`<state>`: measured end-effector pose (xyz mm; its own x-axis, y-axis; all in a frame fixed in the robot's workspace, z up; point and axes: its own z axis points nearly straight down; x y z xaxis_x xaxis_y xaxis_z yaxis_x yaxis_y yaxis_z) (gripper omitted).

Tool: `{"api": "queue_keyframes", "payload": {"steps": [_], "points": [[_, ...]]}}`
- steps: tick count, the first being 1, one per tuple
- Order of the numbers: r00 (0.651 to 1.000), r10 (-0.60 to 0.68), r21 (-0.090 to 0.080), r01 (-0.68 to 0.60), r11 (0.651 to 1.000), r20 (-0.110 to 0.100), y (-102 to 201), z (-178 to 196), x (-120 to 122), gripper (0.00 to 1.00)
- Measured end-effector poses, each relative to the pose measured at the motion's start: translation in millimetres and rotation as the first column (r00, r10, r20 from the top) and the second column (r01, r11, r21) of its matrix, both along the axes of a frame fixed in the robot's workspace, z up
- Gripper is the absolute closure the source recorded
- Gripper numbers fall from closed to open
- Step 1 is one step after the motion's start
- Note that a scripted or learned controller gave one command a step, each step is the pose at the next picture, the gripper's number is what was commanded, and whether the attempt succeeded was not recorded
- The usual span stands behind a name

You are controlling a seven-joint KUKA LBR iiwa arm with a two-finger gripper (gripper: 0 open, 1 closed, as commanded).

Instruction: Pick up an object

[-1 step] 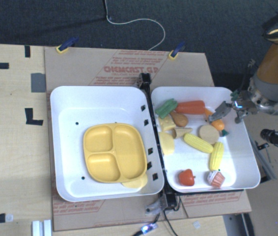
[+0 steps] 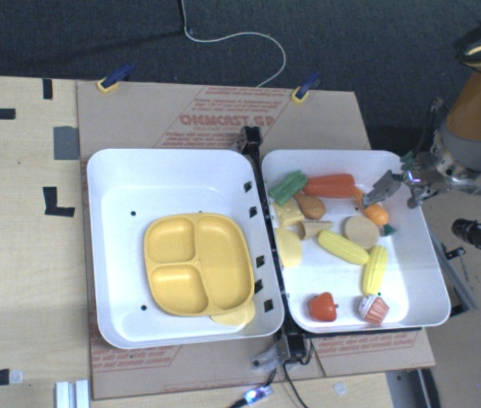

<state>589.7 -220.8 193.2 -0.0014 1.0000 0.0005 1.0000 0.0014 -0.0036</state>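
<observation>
— Where is the arm sitting right now?

— From the overhead camera, the gripper is hanging over the right bin, at its upper right corner. Its two fingers are standing apart, spread, with nothing between them.

— So nothing picked yet?

— I'm judging the pick as not yet made. Every toy is lying on the bin floor. Closest is a small orange piece, just below the fingertips; whether they're touching it, I can't tell.

— What else is lying in there?

— Plastic food: a red carrot-like stick beside a green vegetable, a brown piece, a round tan slice, two corn cobs, and a red pepper near the front. The left bin is carrying a yellow divided plate.

— What's left, then?

— Lowering, closing on one piece, lifting it.
</observation>
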Motion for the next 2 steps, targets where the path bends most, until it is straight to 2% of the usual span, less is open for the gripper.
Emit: {"api": "queue_keyframes", "payload": {"steps": [1, 2], "points": [[1.000, 0.002, 0.001, -0.002, 1.000, -0.005, 1, -47, 4, 0.00], [1.000, 0.002, 0.000, -0.002, 1.000, -0.002, 1, -108, 10, 0.00]]}}
